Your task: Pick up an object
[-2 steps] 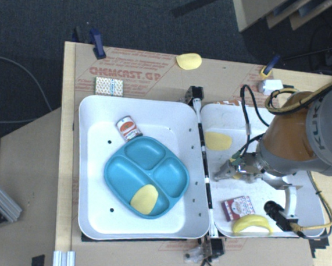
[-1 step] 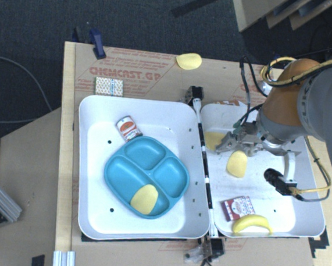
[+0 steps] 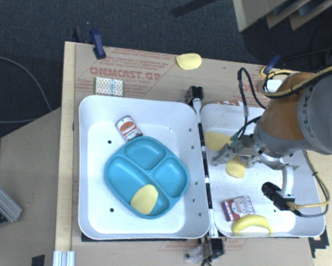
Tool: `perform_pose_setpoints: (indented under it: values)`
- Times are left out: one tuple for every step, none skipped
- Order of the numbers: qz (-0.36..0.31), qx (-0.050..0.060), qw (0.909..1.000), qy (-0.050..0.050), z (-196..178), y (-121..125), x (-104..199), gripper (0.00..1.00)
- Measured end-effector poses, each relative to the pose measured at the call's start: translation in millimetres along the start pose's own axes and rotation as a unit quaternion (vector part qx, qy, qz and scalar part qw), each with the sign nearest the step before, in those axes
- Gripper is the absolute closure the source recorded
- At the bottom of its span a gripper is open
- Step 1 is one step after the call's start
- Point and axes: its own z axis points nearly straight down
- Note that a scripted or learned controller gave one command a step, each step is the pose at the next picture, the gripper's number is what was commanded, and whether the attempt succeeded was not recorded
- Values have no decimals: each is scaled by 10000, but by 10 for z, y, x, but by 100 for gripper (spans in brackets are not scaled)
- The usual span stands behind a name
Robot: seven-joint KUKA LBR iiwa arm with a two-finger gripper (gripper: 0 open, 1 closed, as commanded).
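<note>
Nothing is lifted yet. Gripper [image 3: 234, 153] hangs low in the right bin [image 3: 306, 228], touching a yellow lump [image 3: 236, 169]; its grip can't be judged.

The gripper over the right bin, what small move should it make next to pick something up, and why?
Probably lower straight down. The gripper sits just above a small yellow piece in the right bin, with nothing visibly between its fingers. That piece looks like the nearest target.
</note>
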Motion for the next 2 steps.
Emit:
perform_pose_setpoints:
  values:
    - [6, -14, 10000, -7, -105, 6, -5, 100]
    - [6, -13, 10000, -6, -104, 6, -5, 0]
